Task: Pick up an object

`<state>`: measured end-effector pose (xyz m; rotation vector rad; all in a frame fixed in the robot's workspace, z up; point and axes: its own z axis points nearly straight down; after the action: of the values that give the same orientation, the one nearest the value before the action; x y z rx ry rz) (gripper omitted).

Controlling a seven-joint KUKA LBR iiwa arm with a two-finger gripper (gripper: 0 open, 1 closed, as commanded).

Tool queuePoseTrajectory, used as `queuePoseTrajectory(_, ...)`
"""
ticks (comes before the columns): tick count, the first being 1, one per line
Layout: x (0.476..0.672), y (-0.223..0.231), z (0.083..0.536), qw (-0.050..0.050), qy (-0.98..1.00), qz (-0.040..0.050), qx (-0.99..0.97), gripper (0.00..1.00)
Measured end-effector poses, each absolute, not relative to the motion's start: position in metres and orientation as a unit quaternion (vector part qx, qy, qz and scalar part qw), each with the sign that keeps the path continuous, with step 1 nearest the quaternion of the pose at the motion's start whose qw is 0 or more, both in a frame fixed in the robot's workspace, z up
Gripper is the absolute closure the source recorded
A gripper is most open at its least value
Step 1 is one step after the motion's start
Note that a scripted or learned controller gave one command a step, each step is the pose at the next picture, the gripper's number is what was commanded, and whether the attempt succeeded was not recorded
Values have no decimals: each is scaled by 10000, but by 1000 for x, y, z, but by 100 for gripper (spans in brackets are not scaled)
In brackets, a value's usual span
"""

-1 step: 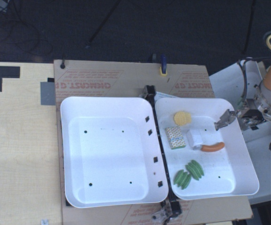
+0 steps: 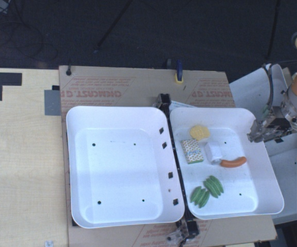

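Green pods (image 2: pixel 207 190) (two), one sausage (image 2: pixel 233 162), one sponge (image 2: pixel 192 151)

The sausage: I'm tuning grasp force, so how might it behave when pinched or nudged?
The sausage looks round, thin and smooth, so it may roll or slip from a pinch. It seems small, probably light. It lies touching a white object, so a nudge might shift both.

Two smooth white plastic bins (image 2: pixel 118 118) with a soft sheen, brown printed cardboard (image 2: pixel 138 86) beneath, matt pale wood-grain surface (image 2: pixel 20 163), glossy green pods (image 2: pixel 208 190), shiny orange sausage (image 2: pixel 233 162), patterned paper-wrapped block (image 2: pixel 192 151), dull metal gripper (image 2: pixel 264 130)
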<state>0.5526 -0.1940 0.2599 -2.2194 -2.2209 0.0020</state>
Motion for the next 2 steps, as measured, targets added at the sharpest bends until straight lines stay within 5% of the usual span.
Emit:
queuePoseTrajectory(1,482,-216,357,-38,-7063,-10,-7079,100)
queuePoseTrajectory(2,483,-215,361,8,-7070,8,-7072,100)
